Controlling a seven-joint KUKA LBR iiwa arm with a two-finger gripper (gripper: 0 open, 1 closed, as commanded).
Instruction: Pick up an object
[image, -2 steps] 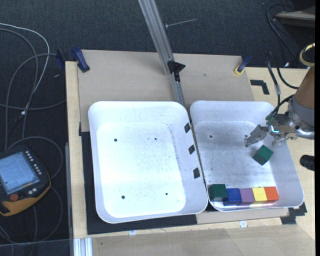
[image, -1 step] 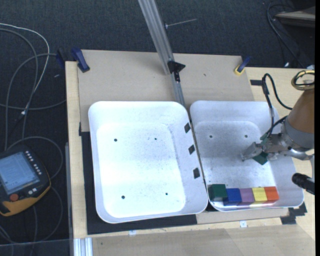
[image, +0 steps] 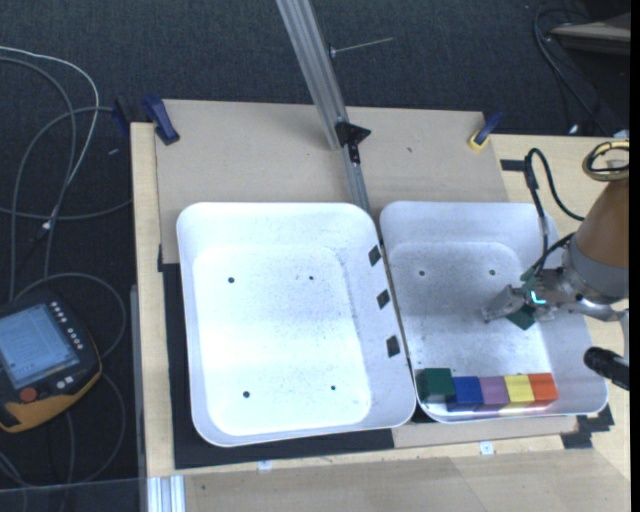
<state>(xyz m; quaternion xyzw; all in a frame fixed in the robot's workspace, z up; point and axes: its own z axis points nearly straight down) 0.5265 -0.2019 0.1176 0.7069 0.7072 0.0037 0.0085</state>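
A row of small blocks lies along the near wall of the right bin (image: 450, 225): a green block (image: 434, 382), a blue block (image: 466, 390), a purple block (image: 494, 389), a yellow block (image: 518, 387) and an orange block (image: 542, 385). My gripper (image: 512, 310) is low over the right half of that bin, above and behind the row. A small dark green piece (image: 523, 320) sits right at the gripper's tip; whether it is held is not visible. The arm's orange band (image: 606, 225) is at the right edge.
The left bin (image: 200, 230) lies beside the right one, with black clips along the shared wall. A metal rail (image: 318, 70) runs down from the top to between the bins. A pendant (image: 40, 355) and cables lie left of the bench.
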